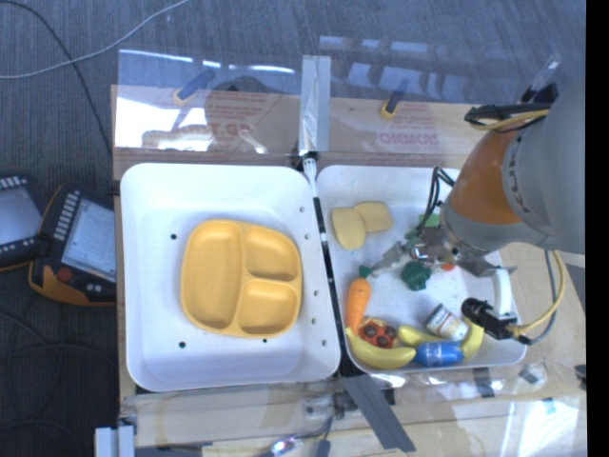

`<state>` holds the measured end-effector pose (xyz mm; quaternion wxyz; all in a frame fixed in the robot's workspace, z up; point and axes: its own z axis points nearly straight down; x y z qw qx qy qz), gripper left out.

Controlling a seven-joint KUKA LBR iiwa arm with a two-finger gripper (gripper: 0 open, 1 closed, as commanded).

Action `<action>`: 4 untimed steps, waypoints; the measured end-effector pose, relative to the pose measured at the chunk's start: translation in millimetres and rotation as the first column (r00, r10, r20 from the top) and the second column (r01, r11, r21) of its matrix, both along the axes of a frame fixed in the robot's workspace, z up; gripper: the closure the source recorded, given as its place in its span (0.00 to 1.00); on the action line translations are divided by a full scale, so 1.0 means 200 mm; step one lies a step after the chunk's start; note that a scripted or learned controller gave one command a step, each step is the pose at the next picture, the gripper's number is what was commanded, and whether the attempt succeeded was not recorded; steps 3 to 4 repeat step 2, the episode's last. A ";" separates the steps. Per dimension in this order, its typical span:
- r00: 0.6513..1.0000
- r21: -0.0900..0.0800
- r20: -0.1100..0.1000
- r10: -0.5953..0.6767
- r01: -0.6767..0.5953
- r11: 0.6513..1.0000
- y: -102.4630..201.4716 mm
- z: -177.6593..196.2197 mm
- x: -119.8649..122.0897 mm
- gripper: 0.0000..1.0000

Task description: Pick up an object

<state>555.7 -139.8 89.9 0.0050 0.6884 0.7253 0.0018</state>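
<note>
- The gripper (411, 255) hangs low in the right bin (419, 181); whether the fingers are apart or together, I cannot tell.
- A small green toy (415, 275) lies just beside them, near the bin's middle.
- It looks light, hard and lumpy; a pinch across its narrow sides seems best.
- A carrot (357, 302), bananas (383, 353) and a yellow tray (241, 278) lie further out.

Right bin (328, 255) is crowded: carrot (357, 302), bananas (381, 352) and small bottles (443, 336) pack its near edge, slices (359, 222) sit by the far-left corner. Left bin (152, 284) has bare rim around the yellow tray (240, 276).
</note>
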 end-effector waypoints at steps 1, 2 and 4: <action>1.000 0.000 -0.001 0.001 -0.001 1.000 0.00 0.05 0.00 1.00; 1.000 -0.001 -0.002 0.001 -0.001 1.000 0.00 0.04 0.00 0.00; 1.000 -0.001 -0.002 0.001 -0.001 1.000 0.00 0.04 0.00 0.00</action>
